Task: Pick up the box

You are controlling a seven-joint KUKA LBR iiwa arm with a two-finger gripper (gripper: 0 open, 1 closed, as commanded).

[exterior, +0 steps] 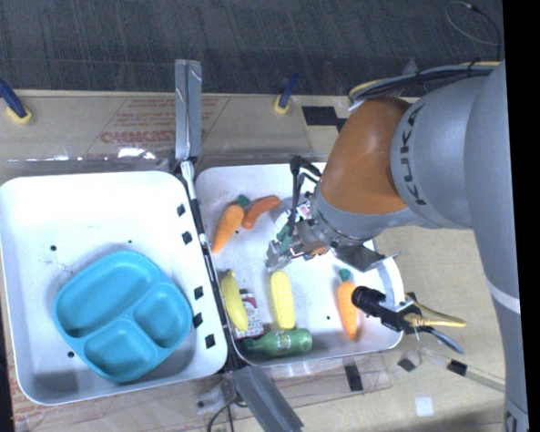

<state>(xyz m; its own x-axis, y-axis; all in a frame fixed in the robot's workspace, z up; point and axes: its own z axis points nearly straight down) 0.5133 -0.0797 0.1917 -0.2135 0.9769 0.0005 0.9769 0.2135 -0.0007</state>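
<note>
Camera view, cardboard-covered bench (110, 129), two white bins (23, 207), dark carpet (240, 30)

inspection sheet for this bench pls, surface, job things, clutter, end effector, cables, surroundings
surface: bench bears two white bins; left bin, right bin
job's things: small box, partly hidden between a corn cob and the bottle, in the right bin
clutter: blue tray in the left bin; carrots, corn cobs, green bottle in the right bin
end effector: over the right bin, above the cobs; nothing seen held
cables: black cable on the floor, top right
surroundings: dark carpet; blue clamps on the bench edge
</note>
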